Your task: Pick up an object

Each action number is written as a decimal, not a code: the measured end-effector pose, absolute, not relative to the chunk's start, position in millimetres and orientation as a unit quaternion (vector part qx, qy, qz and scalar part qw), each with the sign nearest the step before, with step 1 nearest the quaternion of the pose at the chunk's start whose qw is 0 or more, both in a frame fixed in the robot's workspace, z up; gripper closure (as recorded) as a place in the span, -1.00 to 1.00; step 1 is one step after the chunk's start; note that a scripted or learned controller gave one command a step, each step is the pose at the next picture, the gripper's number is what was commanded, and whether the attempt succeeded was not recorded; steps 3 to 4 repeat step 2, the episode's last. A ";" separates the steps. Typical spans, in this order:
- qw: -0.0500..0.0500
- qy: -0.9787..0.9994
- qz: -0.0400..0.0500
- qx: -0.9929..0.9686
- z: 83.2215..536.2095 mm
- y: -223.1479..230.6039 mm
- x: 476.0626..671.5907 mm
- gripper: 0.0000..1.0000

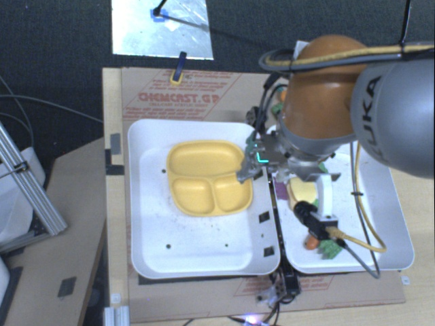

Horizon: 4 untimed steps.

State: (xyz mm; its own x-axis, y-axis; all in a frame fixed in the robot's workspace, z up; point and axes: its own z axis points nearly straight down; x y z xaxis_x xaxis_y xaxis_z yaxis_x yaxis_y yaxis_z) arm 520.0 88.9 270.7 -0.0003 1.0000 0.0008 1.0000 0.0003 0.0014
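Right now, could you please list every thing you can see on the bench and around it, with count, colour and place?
Shallow white plastic bins: two, white, side by side on the bench.
Yellow divided plastic plate: one, yellow, three compartments, in the left bin.
Small toy items: several, orange, green and pale yellow, in the right bin, partly hidden by the arm.
Brown cardboard sheet: one, red lettering, under the bins.
Shiny metal square: one, silver, on the dark floor behind.
Robot arm: one, grey with orange band.
Claw: one, dark, at the plate's right edge.
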 end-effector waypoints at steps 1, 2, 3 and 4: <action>0.004 0.706 0.004 0.708 353.6 58.9 531.8 -1.00; -0.002 0.710 -0.002 0.704 269.5 128.1 518.3 -1.00; -0.002 0.710 -0.002 0.704 269.5 128.1 518.3 -1.00; -0.002 0.710 -0.002 0.704 269.5 128.1 518.3 -1.00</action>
